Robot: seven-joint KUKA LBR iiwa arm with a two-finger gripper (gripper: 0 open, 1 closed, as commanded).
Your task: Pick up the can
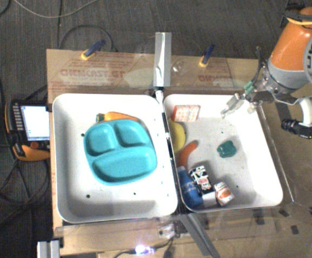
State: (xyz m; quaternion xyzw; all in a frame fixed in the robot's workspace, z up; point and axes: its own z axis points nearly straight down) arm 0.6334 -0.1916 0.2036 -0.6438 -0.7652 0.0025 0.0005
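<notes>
The tool [232, 105], whose state cannot be told, hangs well above the can [224, 193]; the carton [200, 178] touching it could be grabbed instead.

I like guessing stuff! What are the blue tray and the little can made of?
The blue tray looks like smooth moulded plastic: even turquoise colour, rounded compartments, soft sheen. The can is probably metal under a printed red and white label, but it is too small to be sure.
</notes>
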